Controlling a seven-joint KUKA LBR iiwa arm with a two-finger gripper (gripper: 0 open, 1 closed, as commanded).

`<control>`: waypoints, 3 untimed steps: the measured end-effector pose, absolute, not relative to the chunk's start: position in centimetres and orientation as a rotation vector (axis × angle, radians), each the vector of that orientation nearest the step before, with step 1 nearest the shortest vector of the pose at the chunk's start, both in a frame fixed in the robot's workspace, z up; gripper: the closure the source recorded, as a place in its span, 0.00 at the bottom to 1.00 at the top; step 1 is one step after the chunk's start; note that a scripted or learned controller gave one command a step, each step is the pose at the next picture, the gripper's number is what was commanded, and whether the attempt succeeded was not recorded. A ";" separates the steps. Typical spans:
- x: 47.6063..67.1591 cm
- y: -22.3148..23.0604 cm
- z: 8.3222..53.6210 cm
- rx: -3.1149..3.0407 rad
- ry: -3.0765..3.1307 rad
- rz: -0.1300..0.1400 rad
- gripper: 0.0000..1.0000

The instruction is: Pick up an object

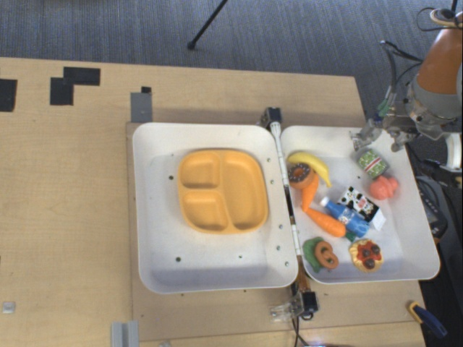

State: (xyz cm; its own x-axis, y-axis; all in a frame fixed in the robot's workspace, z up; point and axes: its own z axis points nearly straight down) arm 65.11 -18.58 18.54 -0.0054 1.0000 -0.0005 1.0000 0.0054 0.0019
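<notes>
My gripper (378, 140) hangs over the far right corner of the right bin (427, 255), its two fingers spread open with nothing between them. Just below it lies a small green can (372, 164), tilted on its side. Close by in that bin are a pink lumpy toy (385, 186), a black-and-white carton (361, 204), a blue bottle (343, 216), two orange carrots (326, 223), a banana (312, 164) and a chocolate donut (299, 172).
A green piece with a pretzel (319, 254) and a fruit tart (367, 254) lie at the right bin's near edge. The left bin (155, 215) holds a yellow divided plate (221, 191). The ridge between the bins (286, 194) runs just left of the toys.
</notes>
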 end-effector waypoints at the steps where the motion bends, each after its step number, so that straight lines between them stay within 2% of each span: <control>1: 66.8 -20.2 8.4 1.989 2.449 0.003 0.00; 2: 67.2 -20.4 9.8 1.969 2.436 0.008 1.00; 3: 62.3 -14.7 20.4 1.947 2.456 0.007 1.00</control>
